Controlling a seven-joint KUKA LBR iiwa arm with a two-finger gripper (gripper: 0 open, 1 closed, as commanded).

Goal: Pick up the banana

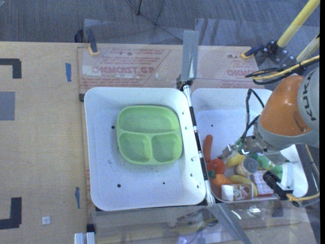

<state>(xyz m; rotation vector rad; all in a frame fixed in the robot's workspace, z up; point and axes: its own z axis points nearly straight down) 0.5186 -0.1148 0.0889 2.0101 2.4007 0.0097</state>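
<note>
Reaching in from the right, the arm [292,111] hangs over the right bin [223,105], its orange band above the wrist and its hand [247,154] low among the clutter there. Whether the hand is apart or together cannot be told from this slant, since the wrist covers most of it.

The banana [235,160] lies in the right bin just left of the hand, a short yellow piece seemingly touching it (though nothing shows it gripped). A second yellow piece [241,179] lies just below, nearer the bin's front edge. Left of these sit a red tomato [216,165], an orange carrot [221,179] and, further up, a slim red-orange piece [207,146] standing lengthwise beside the wall between the bins. A small box [237,191] with a red and white label rests at the front, and a green item [264,161] lies right of the hand.

The left bin [101,151] holds a green tray [150,134] with three compartments, set a little above its middle. Both bins sit on a light wooden surface [40,136] marked with black corner shapes and bits of blue tape [68,71].
</note>
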